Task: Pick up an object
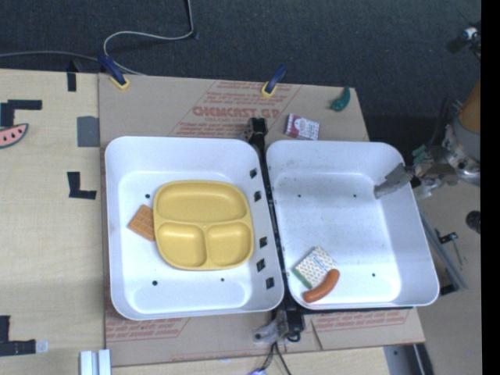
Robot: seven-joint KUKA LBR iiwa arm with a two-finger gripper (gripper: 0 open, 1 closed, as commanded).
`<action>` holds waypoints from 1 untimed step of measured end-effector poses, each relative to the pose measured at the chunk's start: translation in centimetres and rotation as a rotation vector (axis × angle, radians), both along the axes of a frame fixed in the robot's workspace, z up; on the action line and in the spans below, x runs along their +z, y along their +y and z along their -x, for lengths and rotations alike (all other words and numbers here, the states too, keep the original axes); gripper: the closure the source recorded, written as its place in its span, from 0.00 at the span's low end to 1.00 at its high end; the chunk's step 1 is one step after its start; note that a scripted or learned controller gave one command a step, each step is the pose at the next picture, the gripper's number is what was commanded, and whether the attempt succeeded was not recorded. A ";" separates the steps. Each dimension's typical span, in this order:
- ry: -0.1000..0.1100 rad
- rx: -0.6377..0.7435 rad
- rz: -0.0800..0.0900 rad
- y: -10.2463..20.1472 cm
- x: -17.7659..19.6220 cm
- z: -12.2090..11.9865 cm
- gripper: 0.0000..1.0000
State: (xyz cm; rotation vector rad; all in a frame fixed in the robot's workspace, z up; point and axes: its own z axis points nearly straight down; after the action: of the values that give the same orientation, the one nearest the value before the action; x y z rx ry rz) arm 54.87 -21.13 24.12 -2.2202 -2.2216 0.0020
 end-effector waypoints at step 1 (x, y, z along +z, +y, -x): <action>-0.002 0.001 -0.002 2.0 -15.5 5.2 0.00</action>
State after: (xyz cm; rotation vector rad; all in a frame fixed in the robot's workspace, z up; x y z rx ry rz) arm 49.66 -19.16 8.59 -2.2193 -2.2222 -0.0017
